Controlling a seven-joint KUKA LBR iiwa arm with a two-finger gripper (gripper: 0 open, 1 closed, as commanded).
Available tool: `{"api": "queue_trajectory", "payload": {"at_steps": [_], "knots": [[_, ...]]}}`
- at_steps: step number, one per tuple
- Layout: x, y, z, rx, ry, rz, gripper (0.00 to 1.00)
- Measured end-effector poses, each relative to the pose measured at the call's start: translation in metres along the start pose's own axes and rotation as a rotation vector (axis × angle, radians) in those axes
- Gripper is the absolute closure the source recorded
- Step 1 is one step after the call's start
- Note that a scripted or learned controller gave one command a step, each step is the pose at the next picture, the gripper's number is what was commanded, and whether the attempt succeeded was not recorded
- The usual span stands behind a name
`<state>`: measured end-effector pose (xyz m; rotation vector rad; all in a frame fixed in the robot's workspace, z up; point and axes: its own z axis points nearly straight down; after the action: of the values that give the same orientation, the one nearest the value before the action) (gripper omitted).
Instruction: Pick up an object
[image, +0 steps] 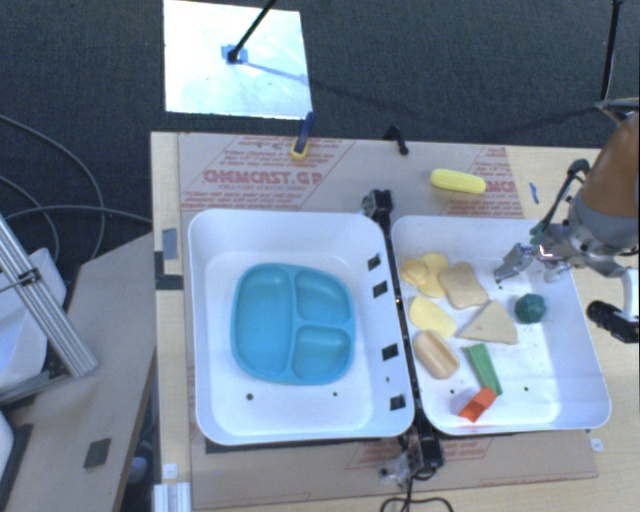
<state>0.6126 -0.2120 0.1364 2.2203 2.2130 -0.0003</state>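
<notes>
The right white bin (580, 400) holds several toy foods: pale yellow pieces (425, 273), a tan bread slice (463, 285), a tan wedge (490, 326), a yellow lump (430, 316), a brown bun (435, 354), a green stick (483, 366), an orange piece (477, 404) and a teal ball (530, 307). My gripper (540, 258) hangs over the bin's far right part, just above and beyond the teal ball, to the right of the bread slice. I see nothing held in it.
The left white bin (215, 250) holds a blue divided plate (293, 323). A yellow toy (458, 181) lies on the cardboard beyond the right bin. A black divider (392, 300) with clips runs between the bins. Cables cross the floor at the left.
</notes>
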Motion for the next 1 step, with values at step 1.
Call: {"api": "queue_trajectory", "payload": {"at_steps": [1], "knots": [[0.078,-0.0308,0.0542,0.008,0.009,-0.011,0.0]]}}
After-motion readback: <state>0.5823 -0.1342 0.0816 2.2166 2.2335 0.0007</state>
